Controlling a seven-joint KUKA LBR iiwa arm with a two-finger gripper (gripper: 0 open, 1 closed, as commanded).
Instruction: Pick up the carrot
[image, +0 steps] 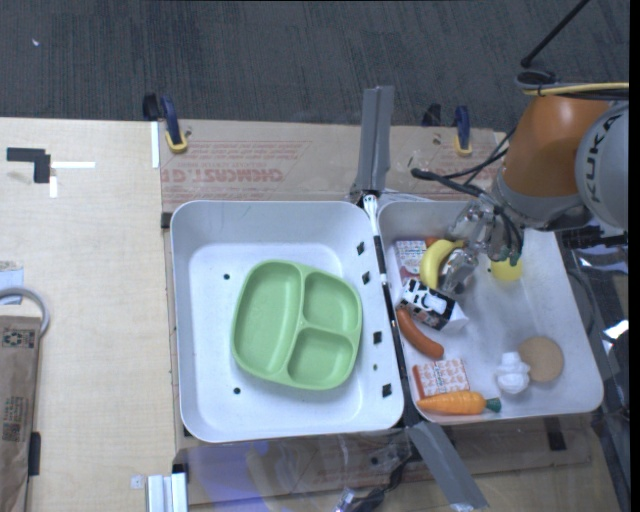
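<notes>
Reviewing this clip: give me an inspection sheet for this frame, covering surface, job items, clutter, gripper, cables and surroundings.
Surface: two white bins, left bin and right bin, on a wooden bench.
Job items: carrot lies at the right bin's near edge, untouched.
Clutter: green divided plate in the left bin; banana, sausage, black-and-white box, lemon, snack packet, round brown item, small white item in the right bin.
Gripper: gripper sits low over the banana, far from the carrot.
Cables: black cables by the wrist.
Surroundings: blue clamps; dark floor.

Robot lab: clamped cardboard (300, 160) on bench (80, 300), white bins (200, 300).
</notes>
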